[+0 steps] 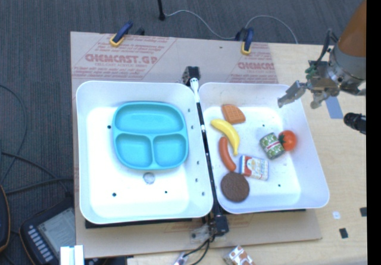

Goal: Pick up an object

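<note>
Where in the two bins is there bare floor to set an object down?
The left bin has bare floor in front of the blue tray. The right bin has bare floor at its right front, beside the carton. It is crowded around the banana, sausage and cookie.

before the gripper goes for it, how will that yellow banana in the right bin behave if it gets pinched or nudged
The banana looks like a smooth, glossy toy, so it is probably stiff, light and a bit slippery. Its curved shape may make it pivot or spin if nudged at one end. It lies against the sausage, so a push would likely shift that too.
</note>
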Motion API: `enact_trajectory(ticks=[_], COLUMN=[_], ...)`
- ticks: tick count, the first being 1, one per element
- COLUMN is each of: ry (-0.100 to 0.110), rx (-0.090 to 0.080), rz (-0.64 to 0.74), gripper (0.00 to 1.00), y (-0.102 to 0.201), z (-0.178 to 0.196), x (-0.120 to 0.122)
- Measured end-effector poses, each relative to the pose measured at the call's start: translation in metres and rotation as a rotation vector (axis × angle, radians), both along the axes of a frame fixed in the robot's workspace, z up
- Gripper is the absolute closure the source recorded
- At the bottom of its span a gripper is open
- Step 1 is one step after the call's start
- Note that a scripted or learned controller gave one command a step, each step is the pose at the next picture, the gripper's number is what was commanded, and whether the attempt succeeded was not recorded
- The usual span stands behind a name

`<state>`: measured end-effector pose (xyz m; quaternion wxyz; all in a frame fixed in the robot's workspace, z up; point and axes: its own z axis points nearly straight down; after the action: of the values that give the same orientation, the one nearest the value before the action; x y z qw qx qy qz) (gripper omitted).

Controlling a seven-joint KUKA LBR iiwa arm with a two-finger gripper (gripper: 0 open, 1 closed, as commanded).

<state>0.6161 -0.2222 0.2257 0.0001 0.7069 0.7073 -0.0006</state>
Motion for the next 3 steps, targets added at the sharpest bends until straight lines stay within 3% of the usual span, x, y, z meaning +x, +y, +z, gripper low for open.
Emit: enact_trajectory(ticks=[1, 2, 3], ry=[0.0, 0.0, 0.0], rx=[0.0, -0.001, 0.0], rz=[0.0, 0.0, 0.0], gripper=[0.0, 1.0, 0.0], y=[0.0354, 0.035, 0.0351], z=[-0.1336, -0.1237, -0.124], x=[-0.0232, -0.023, -0.0231])
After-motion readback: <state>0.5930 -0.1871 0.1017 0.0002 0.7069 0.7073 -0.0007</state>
